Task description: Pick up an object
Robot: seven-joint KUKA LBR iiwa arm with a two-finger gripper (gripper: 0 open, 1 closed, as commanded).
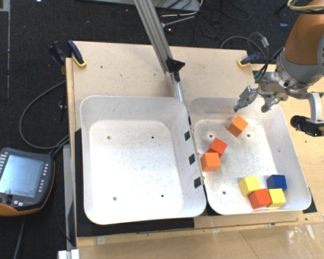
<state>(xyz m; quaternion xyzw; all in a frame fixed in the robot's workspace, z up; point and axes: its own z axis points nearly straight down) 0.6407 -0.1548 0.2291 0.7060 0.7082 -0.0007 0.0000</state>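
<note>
Gripper [255, 101] hung above the rear rim of the right bin [291, 144], its two fingers spread apart and clamped on nothing; I kept them apart, by my reading, so that a block could pass between them on the descent. Three orange blocks lay loose in that bin: one [238, 126] just below and in front of my fingers, tilted on a corner, and two more [218, 146] and [210, 161] touching each other near the divider. A tight cluster sat at the front right corner: a yellow block [249, 185], a red block [260, 198], a blue block [277, 181] and a second yellow block [277, 197]. I judged the lone orange block the easiest pick, since it stood apart from its neighbours. The left bin [97, 144] bore no blocks.
</note>
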